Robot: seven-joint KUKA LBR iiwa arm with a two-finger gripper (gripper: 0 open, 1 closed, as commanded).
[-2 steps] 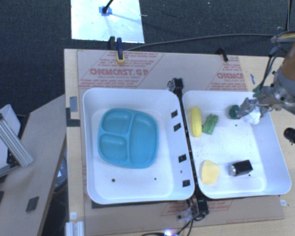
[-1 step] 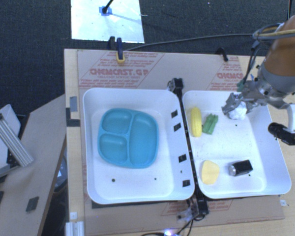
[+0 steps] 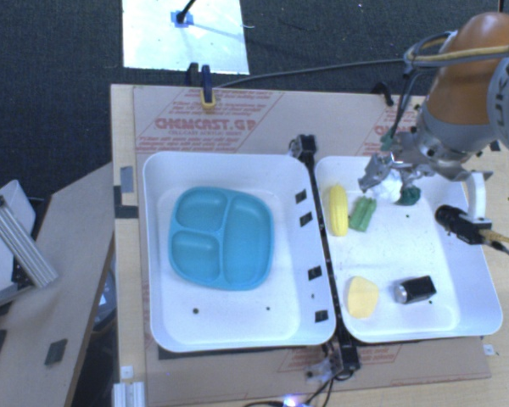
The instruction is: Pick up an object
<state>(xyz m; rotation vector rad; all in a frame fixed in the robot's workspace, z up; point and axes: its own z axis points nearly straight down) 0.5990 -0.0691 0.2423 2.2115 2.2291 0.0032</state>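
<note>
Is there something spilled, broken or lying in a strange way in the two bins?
Nothing stands out. The blue plate lies flat in the left bin; the small items in the right bin lie apart, none spilled or visibly damaged.

Two white bins (image 3: 237,333) sit on a tan bench printed with red lettering. The left holds a light blue divided plate (image 3: 221,236); the right holds a yellow banana (image 3: 337,209), green block (image 3: 362,214), pale yellow lump (image 3: 362,296) and black can (image 3: 416,290) (silvery end).

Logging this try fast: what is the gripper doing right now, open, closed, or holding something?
Gripper: cannot be told; it hangs over the right bin, above the green object.
</note>
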